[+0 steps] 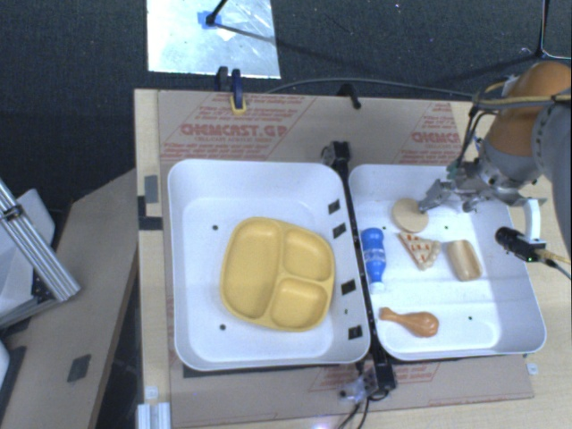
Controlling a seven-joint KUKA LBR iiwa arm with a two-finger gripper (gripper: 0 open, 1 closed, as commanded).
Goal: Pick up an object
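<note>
We count two white bins (268, 181); one yellow divided plate (277, 273); one blue bottle (373, 254); one round cookie (409, 214); one pizza slice (420, 251); one bread roll (464, 259); one drumstick (411, 321).

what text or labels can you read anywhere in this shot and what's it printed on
"CHEMCAST GP", red print repeated on the brown protective sheet under the bins; clearest at upper left.
More of that red print at upper right, partly hidden by the arm, too blurred to read.
The blue bottle has a label too small to read.
</note>
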